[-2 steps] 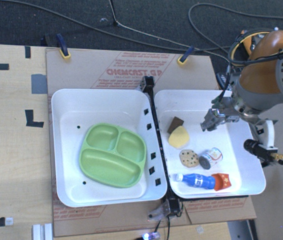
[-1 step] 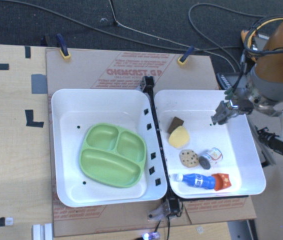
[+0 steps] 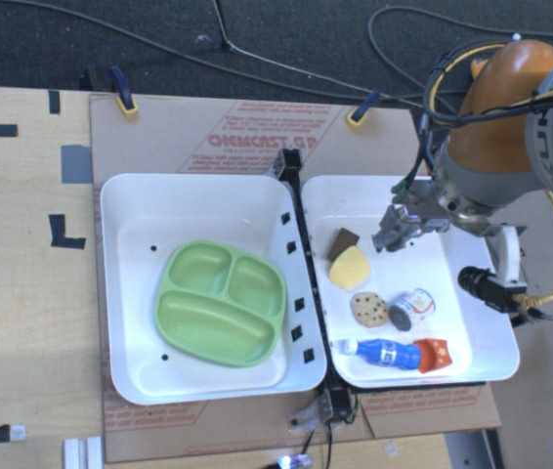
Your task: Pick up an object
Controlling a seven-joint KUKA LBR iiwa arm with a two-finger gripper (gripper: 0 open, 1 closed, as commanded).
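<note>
Over the right-hand shallow white plastic bin (image 3: 472,355), the grey arm's two-finger gripper (image 3: 394,234) hangs above bare floor near the bin's far side. The objects lie nearer the camera within that bin: a blue plastic bottle with a red label end (image 3: 394,354), a yellow rounded wedge (image 3: 350,267) touching a brown block (image 3: 343,241), a small tin can (image 3: 412,308), a speckled cookie (image 3: 367,309). Risk: descending here would likely close on nothing; the crowded cookie and can invite a glancing grasp. Whether the fingers are apart or together, I cannot tell; nothing shows between them.
</note>
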